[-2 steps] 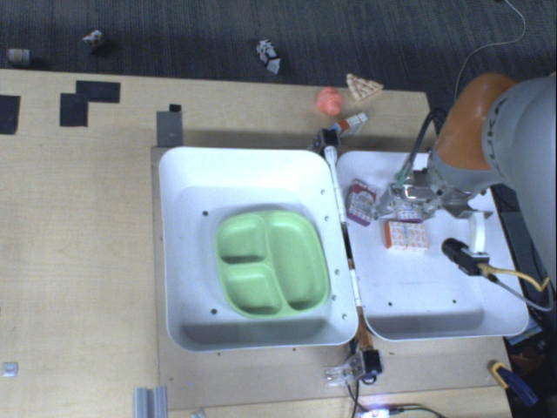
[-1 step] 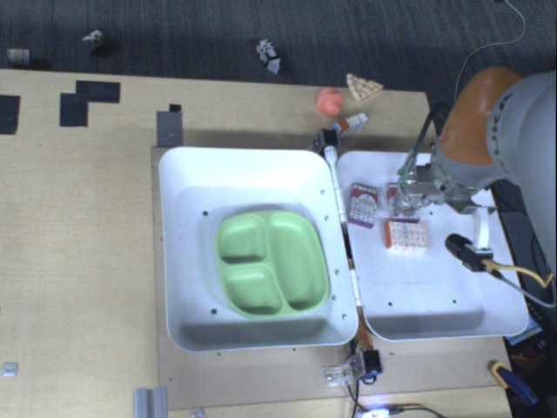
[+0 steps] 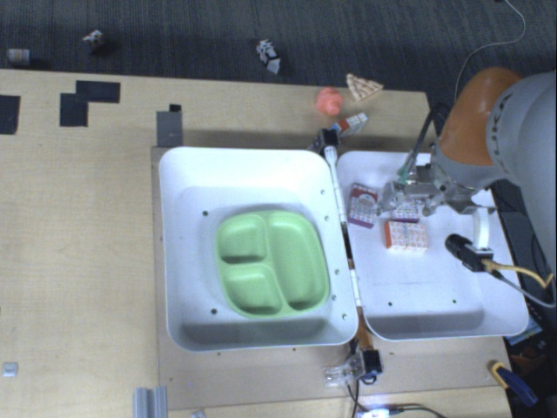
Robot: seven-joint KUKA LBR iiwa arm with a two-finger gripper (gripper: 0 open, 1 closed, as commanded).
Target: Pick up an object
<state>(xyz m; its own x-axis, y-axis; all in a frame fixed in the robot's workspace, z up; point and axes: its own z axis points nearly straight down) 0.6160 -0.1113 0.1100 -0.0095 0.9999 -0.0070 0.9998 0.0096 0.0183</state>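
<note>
arm (image 3: 518,124) runs off the right edge, and its bulk covers the far right corner of the right bin (image 3: 435,319). Can't tell if the gripper (image 3: 404,205) touches the checked packet (image 3: 407,236) just below it. Print on that one and on the reddish packet (image 3: 362,205) is too small to read. Three scraps on the dark floor (image 3: 191,16), pale scrap (image 3: 268,55), grey scrap (image 3: 93,37) and stub (image 3: 17,56), are too small to identify. On the desk (image 3: 78,251), black patch (image 3: 6,113) is cut by the left edge and grey bracket (image 3: 150,401) by the bottom edge. Blue-yellow thing (image 3: 515,383) at lower right is half out of view.
</note>
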